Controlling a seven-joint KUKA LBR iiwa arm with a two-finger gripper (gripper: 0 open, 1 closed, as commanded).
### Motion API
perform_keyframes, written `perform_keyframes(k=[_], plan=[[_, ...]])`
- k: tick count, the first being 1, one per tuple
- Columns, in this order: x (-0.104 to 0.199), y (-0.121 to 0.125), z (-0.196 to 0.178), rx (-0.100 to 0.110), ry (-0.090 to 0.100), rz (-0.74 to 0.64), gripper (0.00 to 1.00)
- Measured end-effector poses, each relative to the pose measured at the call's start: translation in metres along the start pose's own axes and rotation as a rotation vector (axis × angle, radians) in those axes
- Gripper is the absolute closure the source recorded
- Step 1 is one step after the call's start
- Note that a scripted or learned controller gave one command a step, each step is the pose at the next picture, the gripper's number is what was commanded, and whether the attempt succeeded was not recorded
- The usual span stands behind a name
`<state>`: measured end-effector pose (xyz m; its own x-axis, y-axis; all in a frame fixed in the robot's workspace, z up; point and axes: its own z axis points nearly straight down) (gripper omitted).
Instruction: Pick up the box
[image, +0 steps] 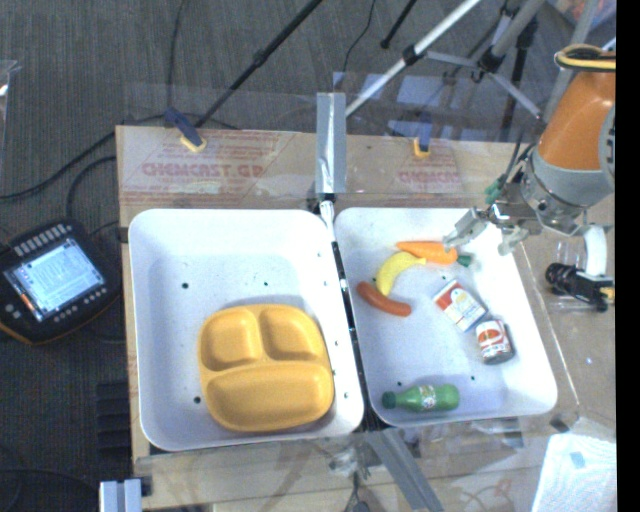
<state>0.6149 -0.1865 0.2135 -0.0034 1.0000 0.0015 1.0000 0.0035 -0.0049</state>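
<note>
Nearest, at the front edge of the right bin (541, 385), a green bottle (421, 398) lies on its side. Just behind it and to the right, a small can (494, 340) with a red label lies tilted. The box (459, 305), small, white with red and orange print, lies flat on the bin floor just beside the can, up and to its left, apart from everything else. Further left, a red sausage (384, 299) lies near the bin's left wall, with a yellow banana (396, 270) just behind it and an orange carrot (427, 252) touching the banana's far end. In the left bin (160, 250), a yellow divided tray (265, 367) sits toward the front. At the far right corner of the right bin, the gripper (492, 226) hangs above the rim, jaws parted, nothing between them, well apart from the box. Cardboard covers the table (230, 165) behind the bins. A handheld controller (52, 280) lies on the floor, left.
</note>
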Motion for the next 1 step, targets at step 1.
perform_keyframes(k=[1], plan=[[-0.0248,-0.0182,0.1187,-0.003,0.001,-0.046,0.0]])
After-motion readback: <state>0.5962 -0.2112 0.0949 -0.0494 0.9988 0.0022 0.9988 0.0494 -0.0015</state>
